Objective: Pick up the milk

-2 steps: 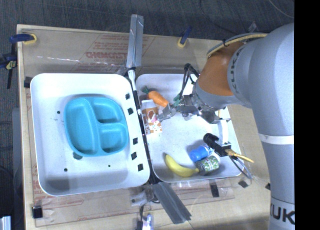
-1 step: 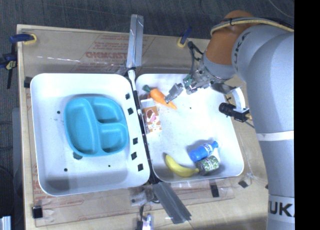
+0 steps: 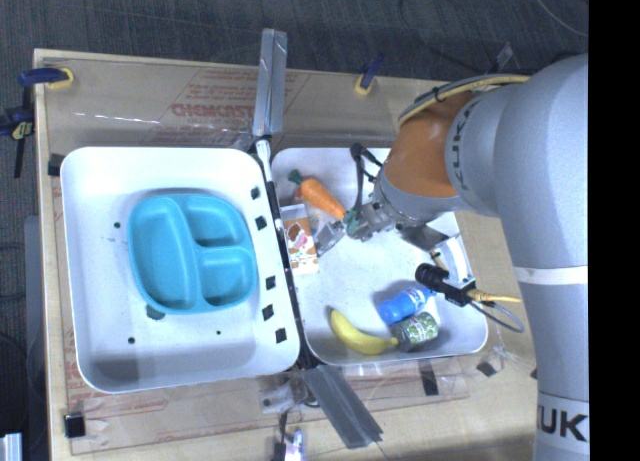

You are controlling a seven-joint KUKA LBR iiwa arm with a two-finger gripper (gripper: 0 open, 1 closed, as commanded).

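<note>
Seemingly lined up for a grab, the gripper point(image 3: 333, 232) hangs at frame centre right beside the milk carton point(image 3: 300, 243) against the right bin's point(image 3: 455, 341) left wall, whether open I cannot tell.

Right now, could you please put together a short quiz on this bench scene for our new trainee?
1. True or false: the blue divided tray lies in the left bin.
2. Which item lies nearest the gripper?
A. the banana
B. the milk carton
C. the blue can
3. Fill in: the carrot lies in the ____ bin, near its far wall.

Key
1. True.
2. B; the milk carton lies against the right bin's left wall, just left of the gripper.
3. Right.
</note>
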